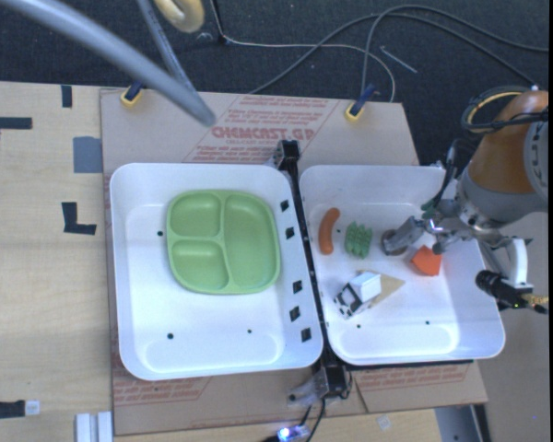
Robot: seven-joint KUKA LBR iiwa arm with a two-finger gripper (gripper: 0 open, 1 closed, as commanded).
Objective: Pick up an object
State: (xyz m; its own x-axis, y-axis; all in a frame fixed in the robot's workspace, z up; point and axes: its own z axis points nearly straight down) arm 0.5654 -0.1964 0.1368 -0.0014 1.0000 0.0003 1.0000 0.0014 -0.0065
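Orange block (427,262), just beside tool (404,238)

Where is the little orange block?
In the camera view, the orange block sits in the right bin, just below the gripper and right of the green toy.

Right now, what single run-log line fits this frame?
stage: reaching | gripper: right bin, beside orange block, nothing held | also there: green piece, sausage | left bin: green tray
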